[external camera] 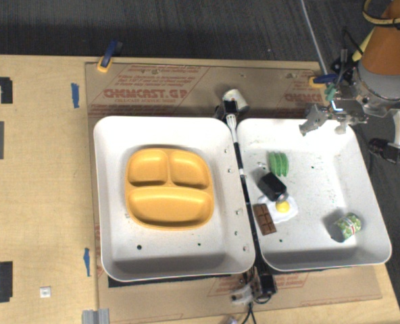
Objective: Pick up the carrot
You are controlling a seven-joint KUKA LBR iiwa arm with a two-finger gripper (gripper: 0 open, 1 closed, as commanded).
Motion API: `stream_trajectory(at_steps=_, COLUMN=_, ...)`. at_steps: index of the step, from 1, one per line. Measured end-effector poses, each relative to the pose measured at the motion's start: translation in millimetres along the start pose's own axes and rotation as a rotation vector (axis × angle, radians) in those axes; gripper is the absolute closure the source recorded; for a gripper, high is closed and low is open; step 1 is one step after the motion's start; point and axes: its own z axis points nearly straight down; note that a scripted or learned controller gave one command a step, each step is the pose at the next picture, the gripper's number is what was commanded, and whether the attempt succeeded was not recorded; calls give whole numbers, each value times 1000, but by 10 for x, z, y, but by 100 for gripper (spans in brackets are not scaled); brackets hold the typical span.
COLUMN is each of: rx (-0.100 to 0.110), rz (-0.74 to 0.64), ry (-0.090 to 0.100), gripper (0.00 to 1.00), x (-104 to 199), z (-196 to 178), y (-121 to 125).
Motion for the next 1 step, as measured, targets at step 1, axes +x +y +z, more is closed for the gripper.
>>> stream_trajectory(at_steps=1, rx=1, rz=-337, ry=1, gripper=0, x=479, z=1154, y=233)
